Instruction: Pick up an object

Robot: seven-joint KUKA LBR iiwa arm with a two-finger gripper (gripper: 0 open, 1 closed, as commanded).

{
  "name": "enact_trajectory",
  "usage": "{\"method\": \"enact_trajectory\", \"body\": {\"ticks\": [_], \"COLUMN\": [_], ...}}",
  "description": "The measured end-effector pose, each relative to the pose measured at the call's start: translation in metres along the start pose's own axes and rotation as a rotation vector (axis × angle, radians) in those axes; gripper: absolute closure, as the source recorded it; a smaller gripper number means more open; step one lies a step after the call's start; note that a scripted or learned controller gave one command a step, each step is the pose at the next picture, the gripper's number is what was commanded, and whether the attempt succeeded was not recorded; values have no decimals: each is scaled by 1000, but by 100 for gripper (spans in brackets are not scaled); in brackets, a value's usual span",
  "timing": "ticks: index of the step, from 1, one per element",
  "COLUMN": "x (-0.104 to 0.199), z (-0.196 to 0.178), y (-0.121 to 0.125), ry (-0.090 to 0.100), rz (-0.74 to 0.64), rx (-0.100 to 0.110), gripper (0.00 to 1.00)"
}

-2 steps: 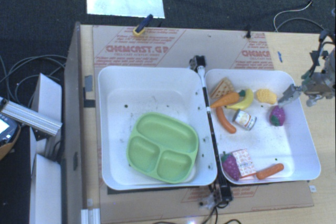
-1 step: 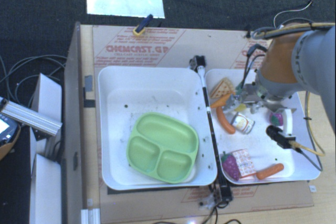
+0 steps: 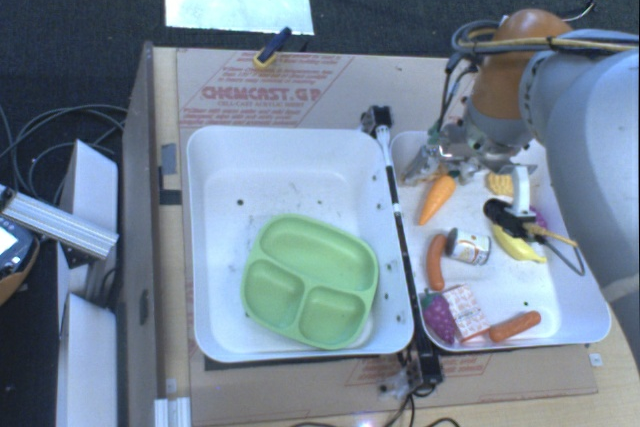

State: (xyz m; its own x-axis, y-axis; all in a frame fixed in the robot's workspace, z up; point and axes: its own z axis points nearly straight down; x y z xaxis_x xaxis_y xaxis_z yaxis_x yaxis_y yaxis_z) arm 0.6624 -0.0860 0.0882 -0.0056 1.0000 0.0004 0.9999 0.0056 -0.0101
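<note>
Red lettering on the brown cardboard sheet (image 3: 300,80) under the bins reads something like "CHEMCAST GP", with smaller lines too faint to read. The grey arm's gripper (image 3: 440,165) hangs low over the far end of the right white bin (image 3: 580,315), just above the orange toy carrot (image 3: 436,199); whether its fingers are spread or pressed together, I cannot tell. A small jar (image 3: 468,247) carries an unreadable label. The arm hides the bin's far right corner. The left white bin (image 3: 215,215) holds a green divided plastic plate (image 3: 310,280).
</note>
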Motion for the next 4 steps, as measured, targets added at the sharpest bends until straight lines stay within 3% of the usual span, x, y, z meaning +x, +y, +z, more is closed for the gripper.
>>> {"method": "enact_trajectory", "body": {"ticks": [1,2,3,4], "x": [0,0,-7,-7], "z": [-12,-12,4,-7], "y": [1,1,-41,-40], "ry": [0,1,0,0], "rz": [-3,-4,4,3], "rx": [-2,-1,-11,-14], "gripper": [100,0,0,100]}}
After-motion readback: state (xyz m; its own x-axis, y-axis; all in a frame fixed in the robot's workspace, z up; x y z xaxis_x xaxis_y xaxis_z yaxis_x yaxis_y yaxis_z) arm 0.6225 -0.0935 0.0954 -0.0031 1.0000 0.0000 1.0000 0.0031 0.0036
